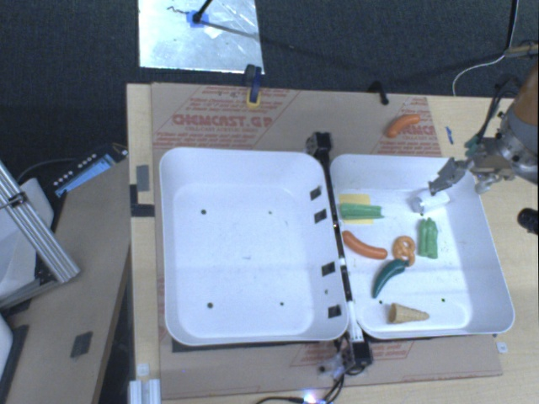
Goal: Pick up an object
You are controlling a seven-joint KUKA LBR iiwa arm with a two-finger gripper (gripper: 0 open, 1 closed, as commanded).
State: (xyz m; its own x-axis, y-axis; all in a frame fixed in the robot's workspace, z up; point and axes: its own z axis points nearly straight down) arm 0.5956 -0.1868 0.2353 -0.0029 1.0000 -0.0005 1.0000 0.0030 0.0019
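From my feed I see the arm (514, 133) reaching in from the right, with the gripper (429, 199) hanging over the upper part of the right bin (493, 251). I cannot tell from this angle whether it is parted or closed, and nothing visibly sits between its tips.

The things to pick all lie in the right bin. Near its left wall is a yellow and green corn cob (360, 207), lying crosswise. Below it is an orange sausage (365, 245), tilted. Just right of that sits a small pretzel (403, 247), and beside the pretzel a green bean pod (429, 236) stands roughly lengthwise, just below the gripper. A dark green pepper (388, 274) curves down from the pretzel, touching or nearly touching it. Toward the front of the bin lies an ice-cream cone (408, 314), apart from the rest.

The left bin (244, 242) sits alongside, the two joined at a black divider. On the desk (354, 112) beyond the right bin rests a second orange sausage (404, 125), outside both bins.
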